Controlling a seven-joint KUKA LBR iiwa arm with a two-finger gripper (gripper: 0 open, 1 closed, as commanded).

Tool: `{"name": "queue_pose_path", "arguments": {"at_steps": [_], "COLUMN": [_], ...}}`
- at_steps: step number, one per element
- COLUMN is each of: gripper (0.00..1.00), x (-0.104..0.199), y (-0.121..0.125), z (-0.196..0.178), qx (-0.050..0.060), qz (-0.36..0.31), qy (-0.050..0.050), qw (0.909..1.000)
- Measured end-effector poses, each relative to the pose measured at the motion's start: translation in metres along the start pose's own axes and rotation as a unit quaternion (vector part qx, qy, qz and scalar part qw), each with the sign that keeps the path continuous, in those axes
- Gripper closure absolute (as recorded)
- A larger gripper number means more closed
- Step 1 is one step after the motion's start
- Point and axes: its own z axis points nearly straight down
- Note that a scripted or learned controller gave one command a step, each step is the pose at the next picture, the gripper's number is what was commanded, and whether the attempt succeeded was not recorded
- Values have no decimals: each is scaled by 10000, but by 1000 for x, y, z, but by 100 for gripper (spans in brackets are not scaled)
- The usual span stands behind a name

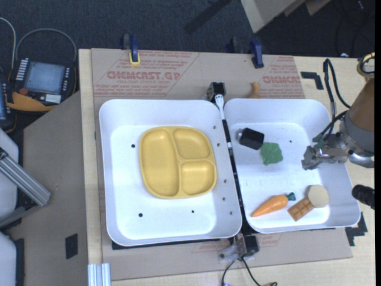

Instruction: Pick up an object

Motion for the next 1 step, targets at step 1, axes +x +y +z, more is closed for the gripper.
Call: {"name": "queue_pose_path", "arguments": {"at_steps": [1], "gripper": [100], "x": [0], "y": [1], "z": [-29], "qx": [7], "qz": [-1], "qy": [2], "qw": [10000]}}
